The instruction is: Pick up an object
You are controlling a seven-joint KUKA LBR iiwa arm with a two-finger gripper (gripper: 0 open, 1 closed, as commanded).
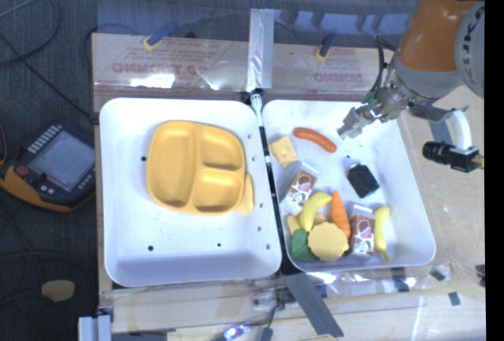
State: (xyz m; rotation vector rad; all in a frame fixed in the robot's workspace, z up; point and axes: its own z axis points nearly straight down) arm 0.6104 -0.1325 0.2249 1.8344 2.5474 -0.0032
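The right bin (pixel 409 174) holds several toy foods: a red sausage (pixel 315 140), a cheese cube (pixel 283 150), a black block (pixel 363 179), a small carton (pixel 301 187), a banana (pixel 313 208), a carrot (pixel 339 209), a round yellow cookie (pixel 327 241), a green piece (pixel 301 245), another carton (pixel 361 231) and a yellow piece (pixel 382 231). My gripper (pixel 352 124) hangs over the bin's upper right part, just right of the sausage, with nothing seen between its fingers.
The left bin (pixel 126 198) holds a yellow sectioned tray (pixel 197 166). A taped divider (pixel 260 48) runs up behind the bins. A handheld pendant (pixel 51 166) lies on the floor at left. A black fitting (pixel 449 152) sticks out at right.
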